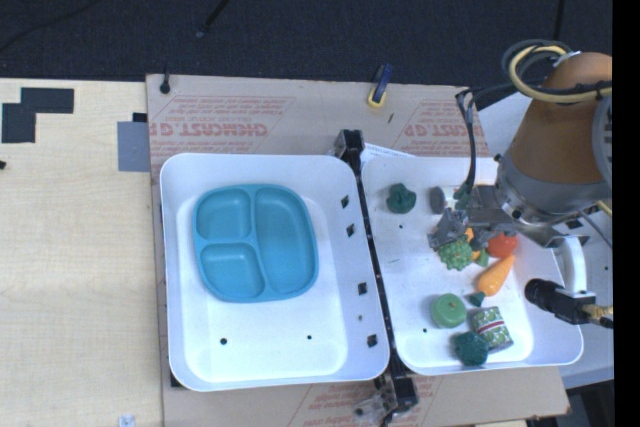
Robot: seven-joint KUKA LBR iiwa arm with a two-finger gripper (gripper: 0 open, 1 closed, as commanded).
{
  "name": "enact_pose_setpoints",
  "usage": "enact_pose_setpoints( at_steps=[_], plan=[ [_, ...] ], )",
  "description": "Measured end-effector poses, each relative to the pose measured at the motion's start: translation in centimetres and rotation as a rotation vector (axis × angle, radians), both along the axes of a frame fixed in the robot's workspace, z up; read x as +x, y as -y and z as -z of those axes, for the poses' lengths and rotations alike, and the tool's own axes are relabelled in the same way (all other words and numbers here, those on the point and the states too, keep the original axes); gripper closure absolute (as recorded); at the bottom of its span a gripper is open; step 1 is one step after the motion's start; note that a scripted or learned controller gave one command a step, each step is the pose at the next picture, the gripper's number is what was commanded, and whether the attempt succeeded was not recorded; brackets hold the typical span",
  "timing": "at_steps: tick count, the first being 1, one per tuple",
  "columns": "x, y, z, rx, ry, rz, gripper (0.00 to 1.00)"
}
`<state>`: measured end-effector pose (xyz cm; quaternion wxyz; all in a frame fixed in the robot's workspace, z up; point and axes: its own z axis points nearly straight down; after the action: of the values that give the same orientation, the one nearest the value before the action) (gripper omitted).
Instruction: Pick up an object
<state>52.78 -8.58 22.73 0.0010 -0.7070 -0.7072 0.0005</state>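
I can't tell the gripper's state; crowded against the broccoli, it may nudge the carrot beside it.

Single fixed camera above bench, slanted downward, both white bins in frame, arm entering from right.

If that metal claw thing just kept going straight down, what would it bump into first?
Most likely the small yellow-green leafy toy vegetable, which lies right under the end effector in the right white bin. Depth is hard to judge from above.
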Motion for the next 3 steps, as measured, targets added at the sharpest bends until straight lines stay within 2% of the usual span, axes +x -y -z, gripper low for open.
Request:
enact_pose_setpoints(
  at_steps=[2, 3],
  plan=[
    [0.8, -10.9, -1.2, 0.001, -0.001, -0.005, 1.0],
    [2.5, -13.9, -0.6, 0.0, -0.001, -0.003, 1.0]
  ],
)
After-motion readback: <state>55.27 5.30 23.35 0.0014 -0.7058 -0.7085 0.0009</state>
